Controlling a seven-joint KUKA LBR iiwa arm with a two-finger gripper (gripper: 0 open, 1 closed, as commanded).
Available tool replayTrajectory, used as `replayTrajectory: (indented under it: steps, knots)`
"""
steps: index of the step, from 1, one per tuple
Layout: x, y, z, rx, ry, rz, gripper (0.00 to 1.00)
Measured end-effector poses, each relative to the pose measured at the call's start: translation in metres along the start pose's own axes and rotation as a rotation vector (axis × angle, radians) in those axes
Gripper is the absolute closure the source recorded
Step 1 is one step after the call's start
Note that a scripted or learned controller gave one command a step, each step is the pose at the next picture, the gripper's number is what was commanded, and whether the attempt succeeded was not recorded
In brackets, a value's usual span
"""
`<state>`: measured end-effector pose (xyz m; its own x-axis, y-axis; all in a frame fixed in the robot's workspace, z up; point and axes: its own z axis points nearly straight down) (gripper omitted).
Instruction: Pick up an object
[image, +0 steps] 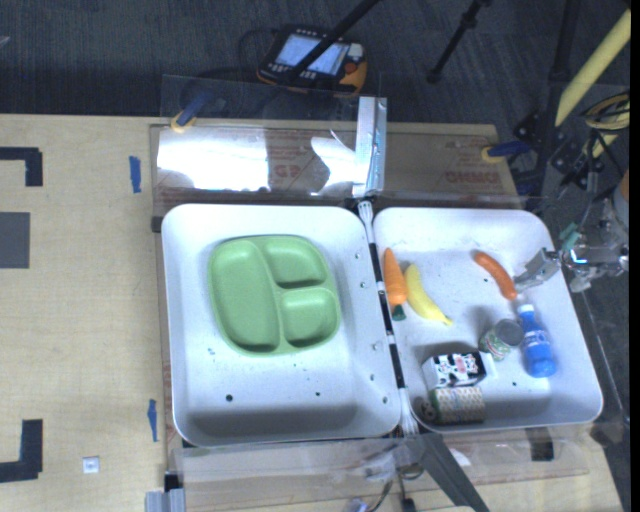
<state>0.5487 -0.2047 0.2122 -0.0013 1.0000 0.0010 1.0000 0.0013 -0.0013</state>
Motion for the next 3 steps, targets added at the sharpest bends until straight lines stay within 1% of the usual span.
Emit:
replayTrajectory:
  steps: [1, 2, 3]
  knots:
    - [0.01, 0.049, 0.122, -0.004, -0.002, -0.072, 0.0]
    - [0.01, 0.05, 0.112, -0.007, -0.003, -0.072, 1.0]
    - [0.048, 0.119, 0.023, -0.003, -0.002, -0.156, 1.0]
